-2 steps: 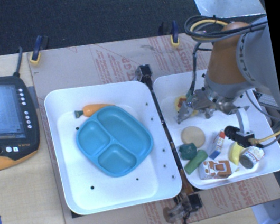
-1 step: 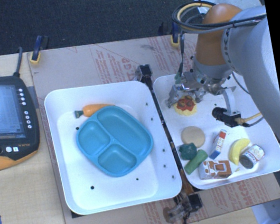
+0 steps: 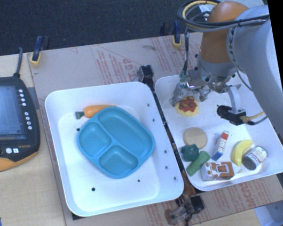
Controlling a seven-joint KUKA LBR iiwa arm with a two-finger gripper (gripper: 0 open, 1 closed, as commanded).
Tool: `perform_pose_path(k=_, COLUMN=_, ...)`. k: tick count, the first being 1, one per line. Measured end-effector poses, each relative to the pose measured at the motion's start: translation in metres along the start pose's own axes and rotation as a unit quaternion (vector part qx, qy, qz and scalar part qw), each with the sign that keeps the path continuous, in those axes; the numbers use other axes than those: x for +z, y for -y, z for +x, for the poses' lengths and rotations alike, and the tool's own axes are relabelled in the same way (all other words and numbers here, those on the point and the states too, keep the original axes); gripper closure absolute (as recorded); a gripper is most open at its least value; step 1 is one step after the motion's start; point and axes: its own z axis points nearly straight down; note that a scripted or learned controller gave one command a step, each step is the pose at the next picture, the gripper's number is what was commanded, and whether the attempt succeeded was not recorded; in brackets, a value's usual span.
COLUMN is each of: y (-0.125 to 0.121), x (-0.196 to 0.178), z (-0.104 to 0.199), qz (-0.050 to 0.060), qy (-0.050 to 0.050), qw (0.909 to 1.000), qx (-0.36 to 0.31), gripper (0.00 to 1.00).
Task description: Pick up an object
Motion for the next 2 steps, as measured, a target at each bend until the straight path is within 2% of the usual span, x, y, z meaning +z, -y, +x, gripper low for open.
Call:
perform_pose_path(k=1, y=0.0, x=0.0, z=0.008, qz=0.001, qy=0.0, qw=1.0, qx=-0.001, gripper=0.0)
perform_pose_path(k=2, y=-0.001, x=-0.013, z=0.007, qz=-0.001, qy=0.0, qw=1.0, qx=-0.002, gripper=1.0)
